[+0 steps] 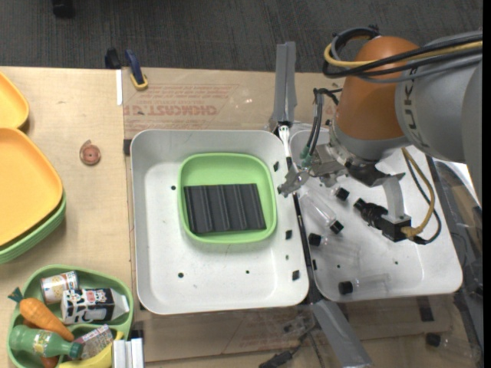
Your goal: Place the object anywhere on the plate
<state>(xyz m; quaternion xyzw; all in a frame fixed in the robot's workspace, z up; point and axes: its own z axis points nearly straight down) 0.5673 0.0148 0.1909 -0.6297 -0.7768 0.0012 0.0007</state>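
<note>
A dark grey carpet [192,14] runs across the top, with a black caster [63,4] standing on it at the upper left. Below it lies a pale wooden bench [92,113], partly covered by a sheet of brown cardboard [199,102] printed with red lettering, and a blue-and-yellow clamp [136,70] sits at the cardboard's far left corner. A small reddish disc [90,154] rests on the bare wood, yellow trays [23,182] are stacked at the left edge, and a green bowl [69,317] of toy food sits at the lower left under even light.
</note>
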